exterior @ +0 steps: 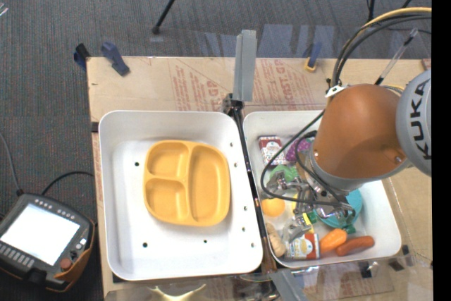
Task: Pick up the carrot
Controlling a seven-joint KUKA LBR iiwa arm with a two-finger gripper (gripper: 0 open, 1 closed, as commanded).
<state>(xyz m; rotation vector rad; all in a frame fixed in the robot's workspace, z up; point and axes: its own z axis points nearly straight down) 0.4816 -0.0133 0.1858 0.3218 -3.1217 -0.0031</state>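
The counter [183,81] is topped with a brown cardboard sheet printed with red lettering. Two shallow white bins rest directly on it, side by side and touching: the left bin [120,151] and the right bin [386,218]. A grey upright post [244,67] rises behind their junction.

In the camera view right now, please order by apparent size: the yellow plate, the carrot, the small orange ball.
1. yellow plate, clearly largest
2. carrot
3. orange ball
Carrot and ball look close; the gripper partly covers the carrot.
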